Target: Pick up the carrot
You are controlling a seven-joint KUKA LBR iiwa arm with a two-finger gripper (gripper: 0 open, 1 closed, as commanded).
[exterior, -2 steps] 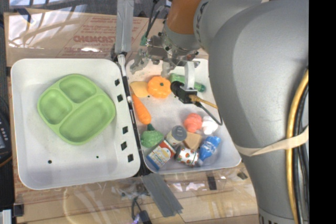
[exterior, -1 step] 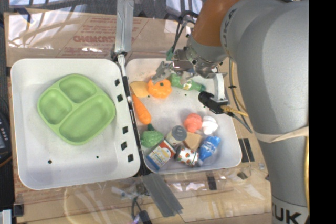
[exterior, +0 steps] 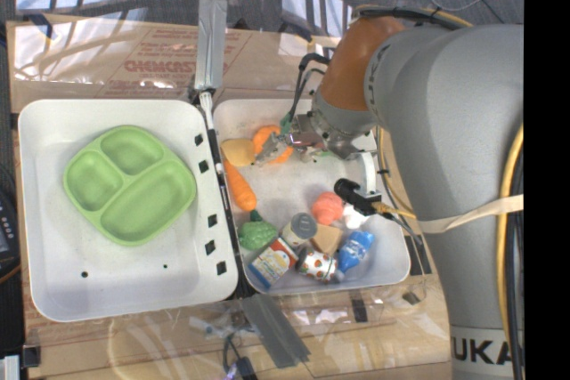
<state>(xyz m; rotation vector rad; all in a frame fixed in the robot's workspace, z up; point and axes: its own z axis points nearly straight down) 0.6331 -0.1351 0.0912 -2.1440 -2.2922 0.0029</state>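
The carrot (exterior: 239,186) is a long orange piece lying against the left wall of the right bin (exterior: 392,267), its tip pointing toward the bin's front. My gripper (exterior: 281,144) hangs low over the back of that bin, just up and right of the carrot. It sits over a rounded orange toy (exterior: 265,138), which it partly hides. Nothing of the carrot lies under the gripper.
A yellow piece (exterior: 235,152) lies right behind the carrot and a green vegetable (exterior: 258,234) just in front of it. Several toys crowd the bin's front: a pink ball (exterior: 328,206), a tan block (exterior: 326,238), a blue bottle (exterior: 356,252). A green divided plate (exterior: 129,184) lies in the left bin (exterior: 44,280).
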